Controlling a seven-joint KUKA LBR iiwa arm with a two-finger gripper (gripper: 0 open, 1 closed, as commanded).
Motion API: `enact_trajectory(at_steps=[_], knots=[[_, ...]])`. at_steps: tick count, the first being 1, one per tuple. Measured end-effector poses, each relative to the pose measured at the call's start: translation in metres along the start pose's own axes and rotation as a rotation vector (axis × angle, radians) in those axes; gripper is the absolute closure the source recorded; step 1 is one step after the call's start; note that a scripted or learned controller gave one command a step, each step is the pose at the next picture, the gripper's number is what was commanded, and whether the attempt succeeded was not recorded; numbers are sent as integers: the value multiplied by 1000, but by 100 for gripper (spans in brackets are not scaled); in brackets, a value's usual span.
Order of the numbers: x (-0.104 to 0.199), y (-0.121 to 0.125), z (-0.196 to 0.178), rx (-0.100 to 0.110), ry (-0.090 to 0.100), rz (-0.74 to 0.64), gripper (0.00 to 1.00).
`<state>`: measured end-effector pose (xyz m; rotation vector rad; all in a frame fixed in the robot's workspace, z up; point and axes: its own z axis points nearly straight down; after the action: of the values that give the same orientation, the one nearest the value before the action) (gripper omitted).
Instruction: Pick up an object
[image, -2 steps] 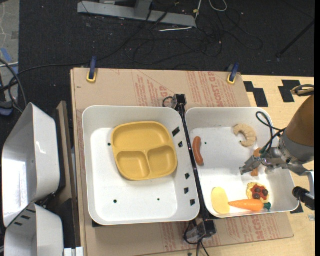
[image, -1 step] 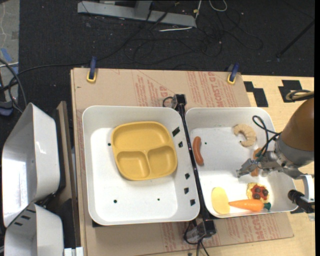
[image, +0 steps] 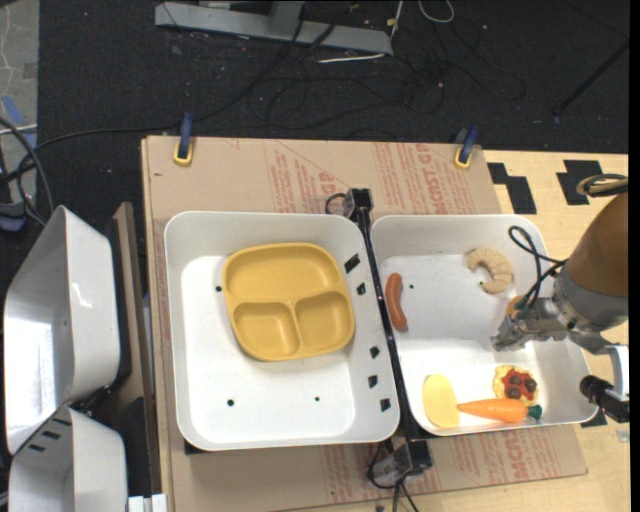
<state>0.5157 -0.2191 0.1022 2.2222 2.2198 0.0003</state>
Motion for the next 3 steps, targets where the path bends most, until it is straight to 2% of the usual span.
enact_trajectory(at_steps=[2, 3], knots=[[3, 3, -126, -5, -2, -5, 100], [3, 4, -144, -3, -2, -4, 100]])
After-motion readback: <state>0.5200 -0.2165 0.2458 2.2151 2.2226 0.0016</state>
